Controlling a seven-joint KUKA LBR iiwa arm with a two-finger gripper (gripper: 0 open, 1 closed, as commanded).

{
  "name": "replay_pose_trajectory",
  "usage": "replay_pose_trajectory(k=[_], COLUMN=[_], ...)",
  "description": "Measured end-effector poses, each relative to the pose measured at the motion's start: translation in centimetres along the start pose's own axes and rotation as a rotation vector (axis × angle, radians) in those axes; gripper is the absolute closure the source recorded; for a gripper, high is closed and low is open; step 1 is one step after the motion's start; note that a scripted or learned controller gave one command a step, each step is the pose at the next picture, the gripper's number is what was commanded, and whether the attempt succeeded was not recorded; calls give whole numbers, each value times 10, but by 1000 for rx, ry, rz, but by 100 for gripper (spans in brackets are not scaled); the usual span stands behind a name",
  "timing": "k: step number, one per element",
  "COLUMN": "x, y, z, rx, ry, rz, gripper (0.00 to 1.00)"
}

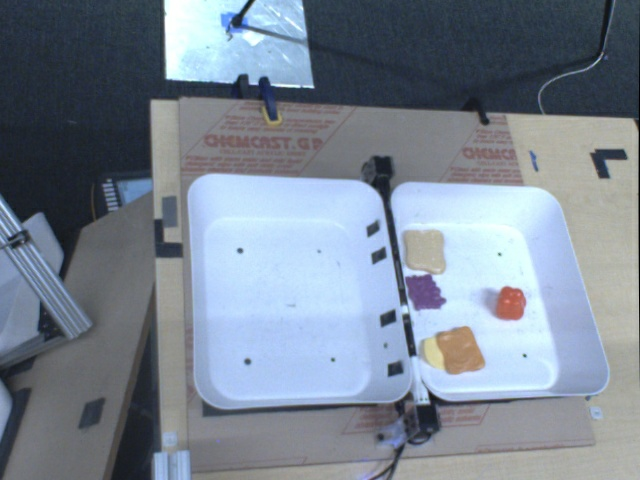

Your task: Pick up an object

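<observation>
**Four items in right bin, all near the divider side**

Two white bins side by side on the bench [560, 148]. Left bin [215, 268] and right bin [575, 298] touch along the centre seam, held by black clips [378, 256].

Right bin contents:
- tan toast slice [426, 252], upper left, lying flat near the seam
- purple grape bunch [426, 292], just below the toast, apart from it
- red pepper [511, 303], mid-right, well apart from the rest
- orange toast slice [459, 349], lower left, overlapping a yellow piece [433, 351] at its left edge

Silver sheet [238, 26] on the dark floor beyond the bench.
</observation>
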State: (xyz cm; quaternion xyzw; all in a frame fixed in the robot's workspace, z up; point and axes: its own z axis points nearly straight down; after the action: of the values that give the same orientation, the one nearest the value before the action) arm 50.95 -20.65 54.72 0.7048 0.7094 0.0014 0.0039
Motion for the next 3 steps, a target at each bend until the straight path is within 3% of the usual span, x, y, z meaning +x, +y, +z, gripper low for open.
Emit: replay_pose_trajectory(k=[1, 2, 3], x=[80, 15, 15], y=[84, 33, -26], z=[107, 12, 11], rx=[10, -5, 4], ry=[6, -3, 3], rz=[-6, 12, 8], gripper=[100, 100, 100])
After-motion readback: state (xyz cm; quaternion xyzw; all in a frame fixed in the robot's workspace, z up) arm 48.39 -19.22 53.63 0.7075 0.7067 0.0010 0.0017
